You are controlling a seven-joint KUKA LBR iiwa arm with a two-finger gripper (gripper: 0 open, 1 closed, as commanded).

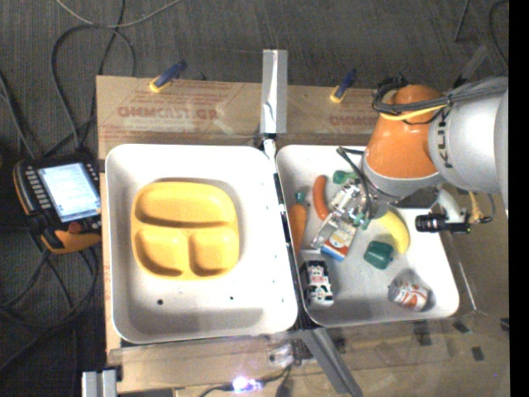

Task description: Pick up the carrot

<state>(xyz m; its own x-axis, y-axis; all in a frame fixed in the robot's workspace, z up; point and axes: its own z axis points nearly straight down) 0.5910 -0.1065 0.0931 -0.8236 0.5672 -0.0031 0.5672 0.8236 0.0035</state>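
Tool (340, 212) hangs over right bin (442, 304), seemingly beside carrot (297, 224).

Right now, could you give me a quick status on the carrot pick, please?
Gripper low in right bin, over small carton. Carrot by bin's left wall, not held. Hot dog between carrot and gripper.

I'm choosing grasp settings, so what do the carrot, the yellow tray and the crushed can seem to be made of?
The carrot looks like smooth molded plastic: even orange, faint sheen, probably toy food. The yellow tray looks like matte molded plastic, with rounded compartments and uniform color. The crushed can seems thin metal: dented body, shiny glints, printed red-and-white surface. The view is too coarse to be sure.
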